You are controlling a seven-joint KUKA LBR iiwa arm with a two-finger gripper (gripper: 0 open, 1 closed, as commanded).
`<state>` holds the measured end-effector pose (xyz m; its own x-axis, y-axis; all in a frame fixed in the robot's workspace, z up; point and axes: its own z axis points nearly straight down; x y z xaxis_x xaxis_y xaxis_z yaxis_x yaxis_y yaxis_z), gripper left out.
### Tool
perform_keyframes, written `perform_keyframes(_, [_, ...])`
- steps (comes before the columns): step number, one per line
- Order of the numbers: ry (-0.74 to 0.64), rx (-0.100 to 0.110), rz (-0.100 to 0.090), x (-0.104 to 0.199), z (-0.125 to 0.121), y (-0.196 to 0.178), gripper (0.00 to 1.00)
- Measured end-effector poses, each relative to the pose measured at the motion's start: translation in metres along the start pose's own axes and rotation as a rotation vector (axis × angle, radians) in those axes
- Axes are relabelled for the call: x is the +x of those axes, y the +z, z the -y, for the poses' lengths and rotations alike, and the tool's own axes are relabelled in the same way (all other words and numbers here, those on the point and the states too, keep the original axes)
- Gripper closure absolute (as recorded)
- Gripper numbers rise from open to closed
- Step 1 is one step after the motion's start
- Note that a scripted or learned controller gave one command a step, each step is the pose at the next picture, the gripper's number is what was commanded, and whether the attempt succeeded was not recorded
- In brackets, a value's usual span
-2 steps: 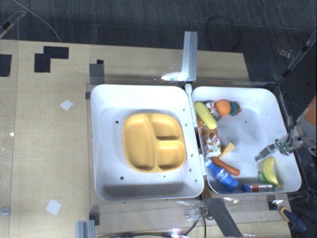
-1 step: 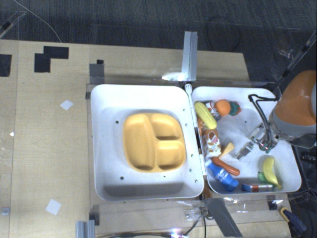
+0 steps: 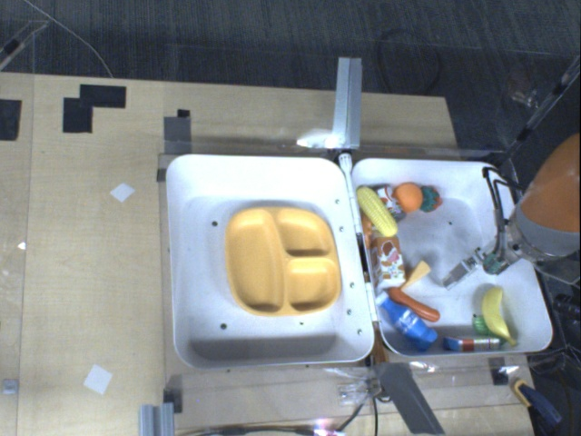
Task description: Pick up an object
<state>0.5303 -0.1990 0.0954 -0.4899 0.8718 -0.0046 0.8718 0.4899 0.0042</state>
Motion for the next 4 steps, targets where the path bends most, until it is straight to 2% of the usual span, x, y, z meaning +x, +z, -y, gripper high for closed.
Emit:
perform_keyframes(1, [-0.087, -0.001, 0.002, -0.009, -0.003, -0.034, 0.0])
perform_keyframes(2, [-0.056, -0.005, 0.004, -0.048, -0.075, 0.008, 0.0])
perform_keyframes(3, [-0.004, 0.017, -0.012, -0.014, -0.148, 0.01, 0.0])
perform_keyframes(4, [-0.012, 0.033, -0.019, -0.015, -0.145, -0.003, 1.0])
